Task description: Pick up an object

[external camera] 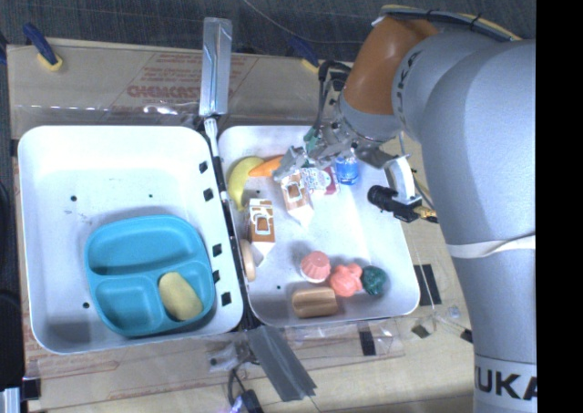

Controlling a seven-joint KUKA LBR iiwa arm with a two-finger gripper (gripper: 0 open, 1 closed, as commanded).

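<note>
Two-finger tool (321, 149) low over the back of the right shallow white plastic bin (387, 247), near its rear wall; open or closed, cannot tell, the tips lost among crumpled packaging. Directly beneath and touching or nearly touching: a crinkled white-and-orange snack packet (299, 189), glossy foil-like, lying tilted, just beside a small blue-capped bottle (346, 168). Tight quarters there: a curved yellow plastic banana (239, 178) and an orange wedge-shaped piece (267, 166) crowd the rear left corner, against the divider wall. Below them, a small orange-and-white carton (261, 221) near the left wall. More open white floor through the bin's middle and right side. Along the front edge, a close row: round pink ridged toy (315, 265), lumpy salmon-pink toy (345, 280), dark green rounded toy (373, 281), and a brown bread-like cylinder (315, 301) near the front wall.

Left shallow white plastic bin (55, 174) mostly bare smooth floor in its rear half; toward the front, a glossy blue compartment tray (137, 247), with a yellow oval potato-like toy (180, 296) in its lower right compartment.

Grey arm (474, 129) bulky over the right rim.
</note>
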